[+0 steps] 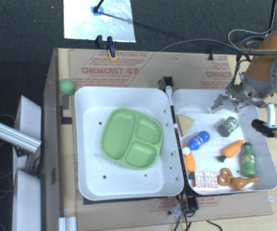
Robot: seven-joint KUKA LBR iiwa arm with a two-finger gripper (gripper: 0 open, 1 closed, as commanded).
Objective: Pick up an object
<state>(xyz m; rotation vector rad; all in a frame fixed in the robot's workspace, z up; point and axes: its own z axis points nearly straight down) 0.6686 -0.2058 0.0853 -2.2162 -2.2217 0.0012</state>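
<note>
The right bin (273, 174) holds several small things: a grey-green can (229, 125), a blue bottle (198, 139), a carrot (232, 148), a green bottle (247, 160), a tan wedge (185, 124), a pretzel (224, 176) and a small printed box (206, 178). My gripper (229, 103) hangs over the back of this bin, just behind the can and apart from it. Its fingers are spread open, with nothing between them.
The left bin (88, 177) carries a green divided plate (131, 138). A green ball (67, 86) rests on the bench at the left bin's far left corner. An orange piece (190, 161) lies by the wall between the bins. Cables run behind the arm.
</note>
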